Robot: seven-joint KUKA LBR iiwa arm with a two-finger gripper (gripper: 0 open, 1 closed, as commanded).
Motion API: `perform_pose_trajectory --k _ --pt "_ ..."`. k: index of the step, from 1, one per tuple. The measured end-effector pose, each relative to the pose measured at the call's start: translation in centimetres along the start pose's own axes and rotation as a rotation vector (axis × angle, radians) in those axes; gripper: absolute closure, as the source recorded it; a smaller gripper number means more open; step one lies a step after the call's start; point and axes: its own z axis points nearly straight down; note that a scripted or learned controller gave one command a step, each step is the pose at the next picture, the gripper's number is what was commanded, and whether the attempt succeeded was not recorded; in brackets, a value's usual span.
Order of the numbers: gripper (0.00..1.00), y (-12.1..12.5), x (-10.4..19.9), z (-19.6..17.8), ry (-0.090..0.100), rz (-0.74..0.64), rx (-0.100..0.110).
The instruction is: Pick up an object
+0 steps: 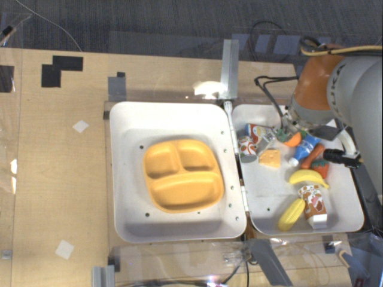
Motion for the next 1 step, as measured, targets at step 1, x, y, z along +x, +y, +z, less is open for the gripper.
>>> perform_pose_trajectory --k 1 --pt "1.00 0.55 0.17 -1.29 0.000 -0.010 -0.009"
